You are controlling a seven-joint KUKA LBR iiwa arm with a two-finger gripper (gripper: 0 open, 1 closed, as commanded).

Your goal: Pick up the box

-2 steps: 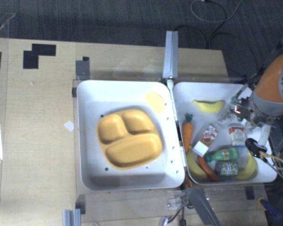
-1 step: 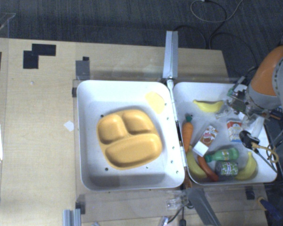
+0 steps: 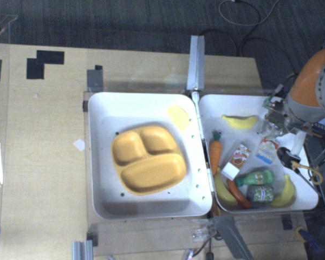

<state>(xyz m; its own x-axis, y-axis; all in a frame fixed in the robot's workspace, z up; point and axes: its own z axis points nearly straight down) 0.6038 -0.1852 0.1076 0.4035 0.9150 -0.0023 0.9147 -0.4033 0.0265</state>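
The grey arm (image 3: 314, 91), with its rounded orange band, reaches in over the right bin (image 3: 309, 199). Its gripper (image 3: 270, 124) hangs above a small flat carton (image 3: 265, 151); whether it grips anything cannot be told. The box (image 3: 240, 156), a small printed rectangle, lies mid-bin beside a tapered carrot (image 3: 215, 155). A glossy green bottle (image 3: 254, 179) lies just below it. The left bin (image 3: 97, 161) holds a smooth yellow divided tray (image 3: 149, 158).

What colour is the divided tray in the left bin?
Yellow, plain, no pattern. The tray shows clearly in the camera view.
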